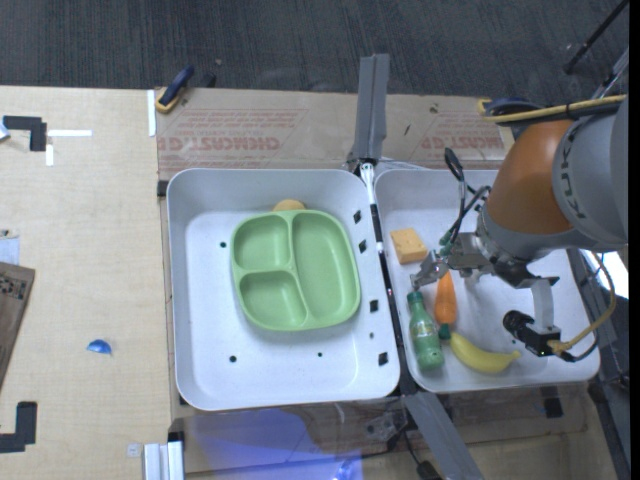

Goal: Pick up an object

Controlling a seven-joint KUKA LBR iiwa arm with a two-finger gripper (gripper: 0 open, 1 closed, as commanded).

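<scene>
The end effector (437, 271) hangs low in the right bin (570, 368), its tip beside the top of the carrot (445, 301), which lies just below it. How far it is open, and whether it has hold of anything, cannot be told from this slanted view; nothing is visibly lifted.

The pickable things cluster close under it, which is probably why the arm has been sent there: the green bottle (425, 333) lies just below and to the left, touching the carrot's side, the banana (482, 355) is below to the right, and the yellow sponge block (407, 245) is just above to the left.

The green divided plate (296, 269) sits well to its left in the left bin (200, 368), with a small yellow thing (289, 206) peeping from behind it.
</scene>
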